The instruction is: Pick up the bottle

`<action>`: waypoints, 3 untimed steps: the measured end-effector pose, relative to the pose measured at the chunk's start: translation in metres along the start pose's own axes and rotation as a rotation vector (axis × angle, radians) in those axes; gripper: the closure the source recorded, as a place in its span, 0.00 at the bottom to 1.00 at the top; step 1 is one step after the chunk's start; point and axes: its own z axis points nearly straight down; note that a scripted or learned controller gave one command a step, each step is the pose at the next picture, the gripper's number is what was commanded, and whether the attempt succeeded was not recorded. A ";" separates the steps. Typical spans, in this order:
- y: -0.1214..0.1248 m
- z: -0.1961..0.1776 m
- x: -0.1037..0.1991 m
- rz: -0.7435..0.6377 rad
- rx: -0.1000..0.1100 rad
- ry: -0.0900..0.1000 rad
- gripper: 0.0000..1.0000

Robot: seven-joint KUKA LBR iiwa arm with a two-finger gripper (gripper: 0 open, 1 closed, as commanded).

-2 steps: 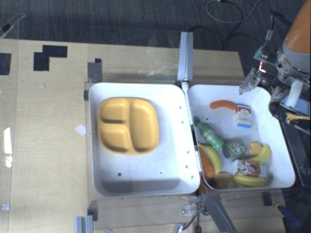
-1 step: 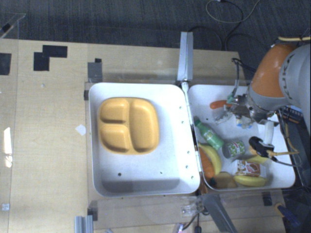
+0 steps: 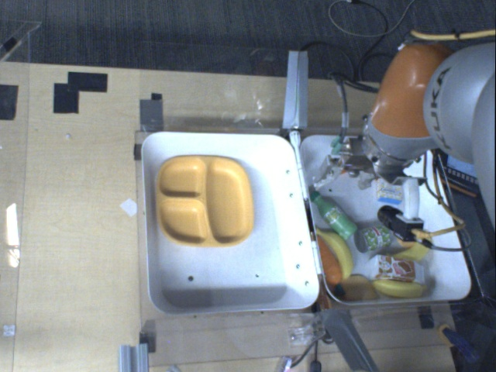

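**Hand low in the right bin, bottle lying apart**

The hand [image 3: 350,163] hangs in the upper part of the right bin [image 3: 459,284], under the orange band [image 3: 404,91] of the arm; whether it is spread or pressed together I cannot tell. Toward five o'clock from it lies the bottle [image 3: 335,216], green, on its side against the bin's left wall, not touching the hand. At the bottle's four o'clock sits a dark-lidded can [image 3: 377,239]; bananas [image 3: 398,287] lie along the bin's lower edge. At nine o'clock, the left bin [image 3: 225,285] holds a yellow divided tray [image 3: 206,200]. Both bins rest on the counter [image 3: 70,246].
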 end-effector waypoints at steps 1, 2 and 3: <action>-0.013 0.096 -0.049 0.057 -0.006 -0.001 0.00; -0.010 0.084 -0.047 0.053 -0.013 0.002 1.00; -0.008 0.073 -0.046 0.052 -0.017 0.002 1.00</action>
